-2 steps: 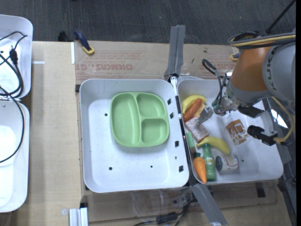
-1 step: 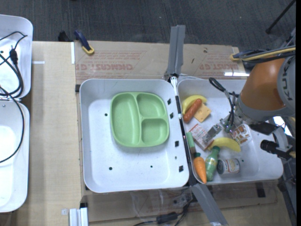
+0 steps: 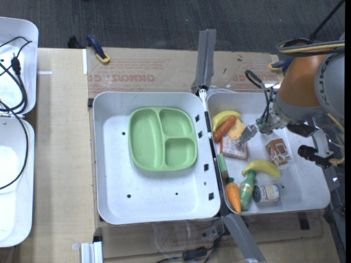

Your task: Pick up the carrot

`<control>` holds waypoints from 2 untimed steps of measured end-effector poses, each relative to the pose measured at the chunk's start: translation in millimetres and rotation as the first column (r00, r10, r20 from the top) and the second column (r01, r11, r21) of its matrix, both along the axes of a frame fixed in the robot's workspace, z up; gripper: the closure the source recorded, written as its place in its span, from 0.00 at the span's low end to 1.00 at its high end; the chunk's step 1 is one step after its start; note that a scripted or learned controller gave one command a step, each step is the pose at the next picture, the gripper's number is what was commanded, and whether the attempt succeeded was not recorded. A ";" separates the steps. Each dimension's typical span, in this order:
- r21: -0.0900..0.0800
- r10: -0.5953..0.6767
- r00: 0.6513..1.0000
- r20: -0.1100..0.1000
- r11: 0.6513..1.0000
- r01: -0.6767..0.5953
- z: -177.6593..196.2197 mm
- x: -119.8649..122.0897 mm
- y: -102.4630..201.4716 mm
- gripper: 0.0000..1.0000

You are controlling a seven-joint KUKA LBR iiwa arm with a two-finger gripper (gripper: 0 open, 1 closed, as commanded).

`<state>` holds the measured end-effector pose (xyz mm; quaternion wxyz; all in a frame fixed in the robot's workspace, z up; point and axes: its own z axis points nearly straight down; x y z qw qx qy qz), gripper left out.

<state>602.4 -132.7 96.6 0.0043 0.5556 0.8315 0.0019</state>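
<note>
The carrot (image 3: pixel 233 196) is orange and lies at the front left corner of the right bin (image 3: pixel 307 201), its tip pointing toward the front rim. A green bottle (image 3: pixel 247 188) lies right beside it. My gripper (image 3: pixel 249 134) hangs over the middle of the right bin, above a red and white box (image 3: pixel 235 148) and next to a yellow cheese wedge (image 3: pixel 237 129). It is well behind the carrot and apart from it. Nothing shows in its grip.
The right bin also holds a banana (image 3: pixel 262 167), a second banana (image 3: pixel 226 116), an orange-red sausage-like piece (image 3: pixel 223 126), a small can (image 3: pixel 267 193) and a brown packet (image 3: pixel 277 152). The left bin (image 3: pixel 109 163) holds a green divided plate (image 3: pixel 163 138).
</note>
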 end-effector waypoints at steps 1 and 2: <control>-0.005 0.107 0.994 0.002 0.994 -0.107 0.6 -3.8 21.9 0.00; 0.000 0.131 0.991 -0.007 0.991 -0.131 -3.9 56.9 21.9 0.00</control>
